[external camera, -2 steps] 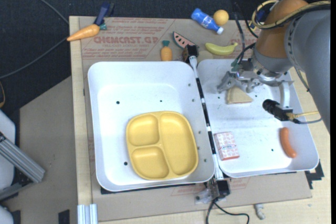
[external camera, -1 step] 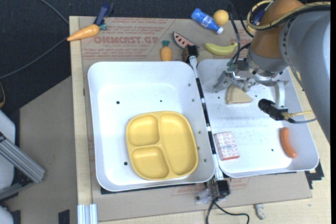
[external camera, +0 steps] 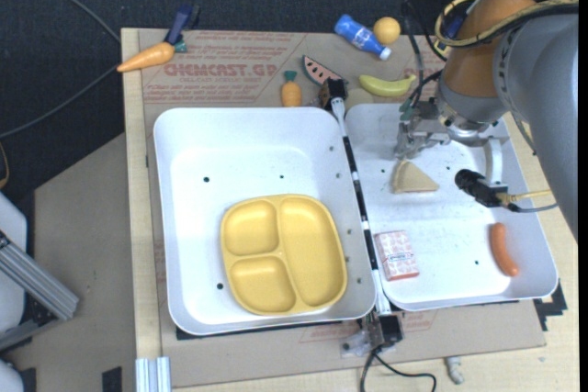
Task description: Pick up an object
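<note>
While the gripper (external camera: 415, 140) hangs low in the right bin (external camera: 459, 289), a tan, wedge-shaped sandwich slice (external camera: 415, 178) lies flat just near of it, toward the bin's far side.

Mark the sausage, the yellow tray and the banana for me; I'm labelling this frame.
sausage (external camera: 503, 251): camera view, middle of its body.
yellow tray (external camera: 281, 253): camera view, ridge where its compartments meet.
banana (external camera: 387, 86): camera view, middle of its curve.
</note>
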`<state>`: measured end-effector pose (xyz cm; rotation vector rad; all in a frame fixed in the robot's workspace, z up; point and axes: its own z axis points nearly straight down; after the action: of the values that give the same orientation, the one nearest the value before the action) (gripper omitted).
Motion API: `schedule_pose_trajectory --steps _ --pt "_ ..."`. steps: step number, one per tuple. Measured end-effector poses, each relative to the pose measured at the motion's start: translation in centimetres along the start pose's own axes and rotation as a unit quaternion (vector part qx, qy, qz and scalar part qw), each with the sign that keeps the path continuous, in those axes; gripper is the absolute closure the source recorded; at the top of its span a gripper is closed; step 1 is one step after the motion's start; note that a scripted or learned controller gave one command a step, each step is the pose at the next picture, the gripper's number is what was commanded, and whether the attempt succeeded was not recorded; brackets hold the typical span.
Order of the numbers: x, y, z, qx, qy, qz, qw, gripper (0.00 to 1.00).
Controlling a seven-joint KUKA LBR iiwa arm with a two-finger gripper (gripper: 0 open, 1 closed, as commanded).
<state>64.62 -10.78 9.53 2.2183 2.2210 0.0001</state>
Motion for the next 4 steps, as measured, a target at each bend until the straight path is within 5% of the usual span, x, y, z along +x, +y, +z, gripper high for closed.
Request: schedule_pose_trajectory --steps 1,2,3,4 --pt "0.0 0.0 0.0 0.000 0.000 0.000 1.0000 0.00" --pt "0.3 -3.0 1.1 0.002 0.001 0.001 1.0000 0.00" --pt "0.3 -3.0 0.1 0.001 0.001 0.001 1.0000 1.00" --pt "-2.6 -0.6 -8.4 -0.001 0.000 0.001 1.0000 1.00"
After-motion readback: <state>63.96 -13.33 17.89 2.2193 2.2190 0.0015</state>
